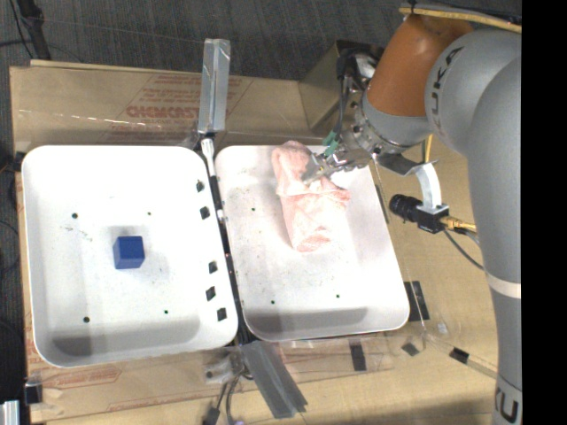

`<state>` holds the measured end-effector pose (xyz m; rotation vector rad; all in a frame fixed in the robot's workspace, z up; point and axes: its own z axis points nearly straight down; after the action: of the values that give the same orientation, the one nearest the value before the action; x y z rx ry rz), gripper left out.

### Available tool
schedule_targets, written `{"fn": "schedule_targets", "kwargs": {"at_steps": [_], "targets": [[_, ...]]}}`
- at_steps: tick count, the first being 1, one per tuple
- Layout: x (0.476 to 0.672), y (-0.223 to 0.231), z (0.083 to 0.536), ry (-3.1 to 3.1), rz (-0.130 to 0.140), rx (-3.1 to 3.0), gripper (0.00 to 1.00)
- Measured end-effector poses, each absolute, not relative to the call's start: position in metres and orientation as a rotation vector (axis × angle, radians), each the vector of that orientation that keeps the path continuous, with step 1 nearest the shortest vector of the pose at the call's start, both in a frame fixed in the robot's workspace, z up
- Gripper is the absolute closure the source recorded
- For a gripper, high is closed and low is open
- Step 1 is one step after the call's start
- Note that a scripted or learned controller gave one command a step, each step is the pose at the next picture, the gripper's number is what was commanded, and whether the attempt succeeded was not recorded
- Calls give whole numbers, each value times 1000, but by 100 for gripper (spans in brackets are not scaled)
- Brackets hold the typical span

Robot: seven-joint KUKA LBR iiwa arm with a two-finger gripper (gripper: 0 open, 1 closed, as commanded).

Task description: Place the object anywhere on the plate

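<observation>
Nearest the camera, at the bench's front edge: a grey metal bracket (270, 383) jutting out below the seam where the two bins meet. Just behind it, side by side and touching along that seam, the left bin (53, 343) and the right bin (354, 312), both shallow and white, with a row of small black clips (213, 268) along the divide.

In the left bin, left of its middle: a small blue cube (129, 251), flat on the floor, well apart from every wall.

In the right bin, from the centre up toward the far wall: a crumpled pink bundle (306, 206), soft and cloth-like, lying on the bin floor with its long side angled toward the far left.

At the bundle's far right end: the gripper (330, 162), low over the pink folds and at or just beside their edge. Open or closed, gripping or merely touching: cannot be told at this angle and size.

Behind and to the right: the grey arm (469, 104) reaching in, its orange band (407, 65) above the wrist, with a black connector (416, 211) and cable hanging beside the right bin's outer rim.

Farther back: a grey upright post (215, 82) rising at the bins' far junction, set against brown cardboard (115, 104) printed in red. Beyond that, dark floor (133, 16).
</observation>
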<state>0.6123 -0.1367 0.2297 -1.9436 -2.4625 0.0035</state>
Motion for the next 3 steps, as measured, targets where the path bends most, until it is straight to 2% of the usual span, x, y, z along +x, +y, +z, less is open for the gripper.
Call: {"fn": "schedule_targets", "kwargs": {"at_steps": [1,2,3], "targets": [[613,-135,231,-2470,4,-1934,100],[606,-82,220,-2809,4,-1396,100],[600,-30,232,-3034,2,-804,100]]}}
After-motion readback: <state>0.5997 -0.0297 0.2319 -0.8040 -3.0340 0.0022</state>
